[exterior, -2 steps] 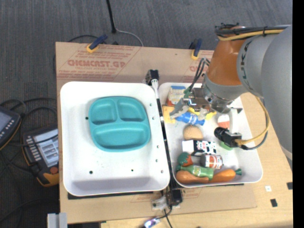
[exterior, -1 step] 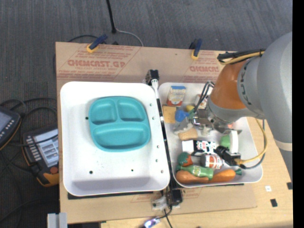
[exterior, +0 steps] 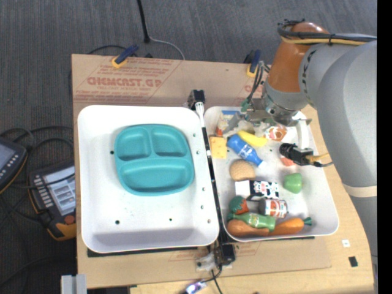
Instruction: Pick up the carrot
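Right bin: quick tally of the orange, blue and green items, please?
Orange: 1, the carrot
Blue: 1, the blue bottle
Green: 1, the green ball
Total: 3

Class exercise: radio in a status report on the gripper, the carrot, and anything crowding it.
Gripper low over right bin's far end, grip unclear. Carrot lies at near edge, untouched. Can and another toy vegetable crowd it.

You have a teal divided tray (exterior: 153, 158) in the white left bin (exterior: 98, 225). Along the front edge of the white right bin (exterior: 324, 213) lies an orange carrot (exterior: 288, 226) beside a black-and-white cow-patterned carton (exterior: 265, 189), with a green ball (exterior: 293, 183) near the right edge and a blue bottle (exterior: 244, 149) toward the back.
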### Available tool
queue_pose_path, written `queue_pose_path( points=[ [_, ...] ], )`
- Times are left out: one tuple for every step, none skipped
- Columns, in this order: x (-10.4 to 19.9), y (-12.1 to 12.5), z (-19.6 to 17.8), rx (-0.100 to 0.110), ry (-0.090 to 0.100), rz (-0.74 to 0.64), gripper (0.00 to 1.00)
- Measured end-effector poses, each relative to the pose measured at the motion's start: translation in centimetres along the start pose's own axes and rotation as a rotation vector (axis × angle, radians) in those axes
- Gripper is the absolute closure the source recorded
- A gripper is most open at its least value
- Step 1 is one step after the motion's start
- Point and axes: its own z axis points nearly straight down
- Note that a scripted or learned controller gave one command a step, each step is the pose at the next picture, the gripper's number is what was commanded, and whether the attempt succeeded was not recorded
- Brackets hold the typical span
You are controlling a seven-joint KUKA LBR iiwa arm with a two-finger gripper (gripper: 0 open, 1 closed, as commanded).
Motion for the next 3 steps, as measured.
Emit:
queue_pose_path(
  points=[
    [0.2,-1.9,-5.0,0.000,-0.001,-0.340,0.00],
    [4.8,-4.0,-5.0,0.000,0.001,-0.506,0.00],
    [9.3,-5.4,-5.0,0.000,0.001,-0.813,0.00]
  ],
)
